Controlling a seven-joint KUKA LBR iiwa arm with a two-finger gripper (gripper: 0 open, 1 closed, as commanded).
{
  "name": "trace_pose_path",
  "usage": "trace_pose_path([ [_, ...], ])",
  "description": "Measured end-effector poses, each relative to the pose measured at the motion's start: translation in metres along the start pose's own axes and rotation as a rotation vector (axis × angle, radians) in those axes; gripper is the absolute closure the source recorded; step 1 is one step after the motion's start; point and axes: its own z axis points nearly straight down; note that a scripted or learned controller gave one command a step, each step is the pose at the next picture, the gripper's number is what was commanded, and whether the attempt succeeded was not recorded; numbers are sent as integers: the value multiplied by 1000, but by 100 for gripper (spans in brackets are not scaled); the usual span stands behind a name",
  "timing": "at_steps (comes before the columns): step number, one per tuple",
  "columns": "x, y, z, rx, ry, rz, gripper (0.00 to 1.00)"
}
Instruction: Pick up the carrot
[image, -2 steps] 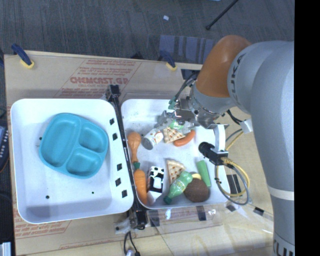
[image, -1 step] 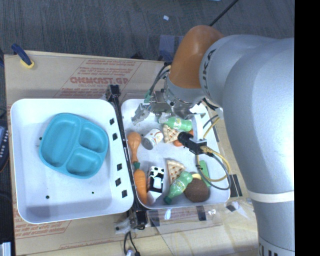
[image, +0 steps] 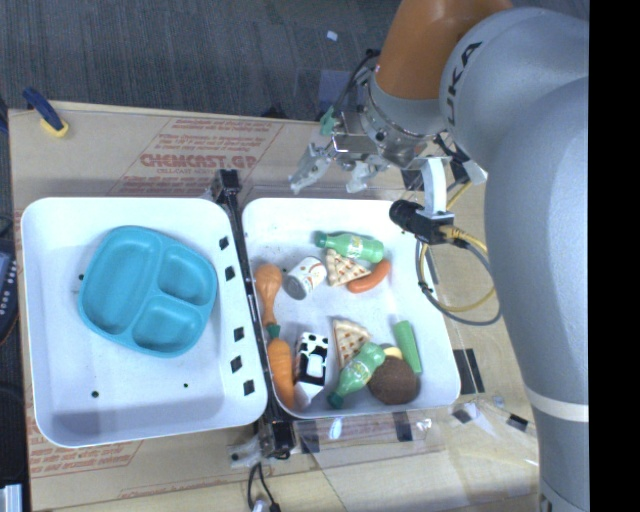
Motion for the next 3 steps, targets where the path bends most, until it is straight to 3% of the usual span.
trace_pose_path([
  [1,-54,5,-90,0,-2,-12,0],
  [2,-139,2,-246,1,-1,-309,0],
  [3,-134,5,-255,3,2,-324,100],
])
